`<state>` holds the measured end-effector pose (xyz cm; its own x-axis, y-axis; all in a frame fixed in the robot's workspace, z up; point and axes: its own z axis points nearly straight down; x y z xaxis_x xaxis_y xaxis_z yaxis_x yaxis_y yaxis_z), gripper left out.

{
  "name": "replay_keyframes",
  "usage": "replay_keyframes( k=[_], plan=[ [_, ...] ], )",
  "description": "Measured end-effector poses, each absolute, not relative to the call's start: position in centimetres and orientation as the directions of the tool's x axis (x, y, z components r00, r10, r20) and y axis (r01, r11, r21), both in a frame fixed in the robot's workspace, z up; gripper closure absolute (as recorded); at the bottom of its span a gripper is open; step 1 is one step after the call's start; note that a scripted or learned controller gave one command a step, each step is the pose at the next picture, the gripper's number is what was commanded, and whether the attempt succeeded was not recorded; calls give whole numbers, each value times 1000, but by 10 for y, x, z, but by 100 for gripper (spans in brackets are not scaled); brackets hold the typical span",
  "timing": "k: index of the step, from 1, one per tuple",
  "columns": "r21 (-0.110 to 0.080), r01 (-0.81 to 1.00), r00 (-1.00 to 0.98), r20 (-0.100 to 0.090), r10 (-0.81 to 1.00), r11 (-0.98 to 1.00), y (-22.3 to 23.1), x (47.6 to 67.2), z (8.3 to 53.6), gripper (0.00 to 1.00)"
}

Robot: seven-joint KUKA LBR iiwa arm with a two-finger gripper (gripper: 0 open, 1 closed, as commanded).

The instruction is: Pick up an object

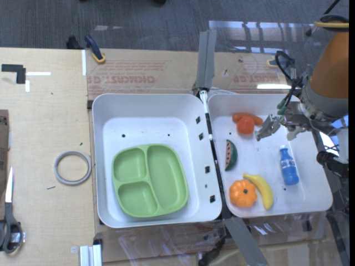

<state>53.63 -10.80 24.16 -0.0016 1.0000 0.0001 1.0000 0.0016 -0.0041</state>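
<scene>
The right bin point(310, 204) holds a red-orange toy vegetable point(244, 122) at the back, a watermelon slice point(230, 154) near its left wall, a blue bottle point(288, 167) lying to the right, and a yellow banana point(262, 189) beside an orange pumpkin point(243, 194) at the front. My gripper point(280, 129) hangs over the bin's back half, just right of the red-orange vegetable and above the bottle. It is open, and nothing sits between its fingers point(268, 128).
A green divided plate point(148, 179) lies in the left bin point(105, 148). On the bench to the left are a tape ring point(72, 167) and scissors point(8, 229). A blue clamp point(95, 51) sits at the back. Cables run near the arm point(330, 71).
</scene>
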Motion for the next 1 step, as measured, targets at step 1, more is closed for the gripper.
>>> replay_keyframes(
  k=[1],
  plan=[
    [-3, 1000, 3, 0, 1000, -3, -146, 570, 104, 0]
  ],
)
